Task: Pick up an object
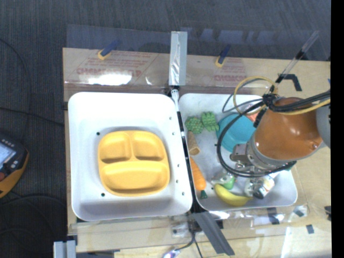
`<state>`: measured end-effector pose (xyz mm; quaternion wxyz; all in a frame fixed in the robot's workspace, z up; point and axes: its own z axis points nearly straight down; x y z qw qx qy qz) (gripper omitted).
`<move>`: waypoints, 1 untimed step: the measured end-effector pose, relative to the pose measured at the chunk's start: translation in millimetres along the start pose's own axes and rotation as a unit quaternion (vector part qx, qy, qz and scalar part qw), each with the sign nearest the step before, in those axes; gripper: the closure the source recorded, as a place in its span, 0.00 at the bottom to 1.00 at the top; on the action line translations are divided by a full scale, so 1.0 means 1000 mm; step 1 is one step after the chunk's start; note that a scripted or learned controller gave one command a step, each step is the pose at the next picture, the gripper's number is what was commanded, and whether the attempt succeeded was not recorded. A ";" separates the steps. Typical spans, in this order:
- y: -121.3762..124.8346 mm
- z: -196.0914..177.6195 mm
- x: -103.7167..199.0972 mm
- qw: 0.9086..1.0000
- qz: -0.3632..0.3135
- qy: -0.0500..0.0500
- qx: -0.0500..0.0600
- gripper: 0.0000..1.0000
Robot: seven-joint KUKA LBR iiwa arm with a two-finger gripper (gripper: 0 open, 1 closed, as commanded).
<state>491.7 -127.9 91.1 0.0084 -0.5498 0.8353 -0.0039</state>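
Robotics lab: cabled arm (pixel 285 133) over two bins (pixel 80 144).

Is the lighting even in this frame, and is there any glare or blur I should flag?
Camera view: lighting mostly even; bright glare on the clear plastic sheet behind the left bin; soft shadow under the yellow tray; the arm shades the right bin; focus soft throughout.

Left white bin (pixel 80 160): contains one yellow compartment tray (pixel 133 162), lying flat near the centre. Bench (pixel 129 66): brown board under clear sheeting, with two blue-and-yellow clips at the rear. Floor: dark carpet, black cables and an orange-edged device (pixel 9 163) at far left
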 end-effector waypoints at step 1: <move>0.011 0.000 -0.021 0.999 -0.035 0.004 0.001 0.00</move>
